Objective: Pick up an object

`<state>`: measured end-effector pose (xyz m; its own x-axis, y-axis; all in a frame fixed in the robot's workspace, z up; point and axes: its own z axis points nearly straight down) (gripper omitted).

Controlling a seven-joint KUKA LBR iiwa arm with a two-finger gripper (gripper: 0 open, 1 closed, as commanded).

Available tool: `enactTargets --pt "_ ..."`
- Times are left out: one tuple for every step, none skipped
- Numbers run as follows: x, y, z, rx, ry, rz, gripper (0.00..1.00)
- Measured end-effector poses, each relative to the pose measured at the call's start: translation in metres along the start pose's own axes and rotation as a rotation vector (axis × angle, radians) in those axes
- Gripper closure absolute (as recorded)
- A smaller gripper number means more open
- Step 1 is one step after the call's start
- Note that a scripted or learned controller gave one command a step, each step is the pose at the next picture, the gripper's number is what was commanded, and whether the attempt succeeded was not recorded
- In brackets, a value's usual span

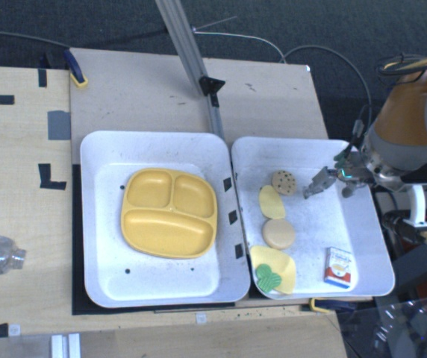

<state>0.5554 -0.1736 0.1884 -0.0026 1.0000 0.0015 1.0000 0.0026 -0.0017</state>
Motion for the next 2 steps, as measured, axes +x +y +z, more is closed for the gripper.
enactTargets --pt "0.000 0.000 0.000 0.000 0.000 0.000 0.00" --pt "-0.013 0.015 -0.046 -0.006 -0.003 0.000 0.00"
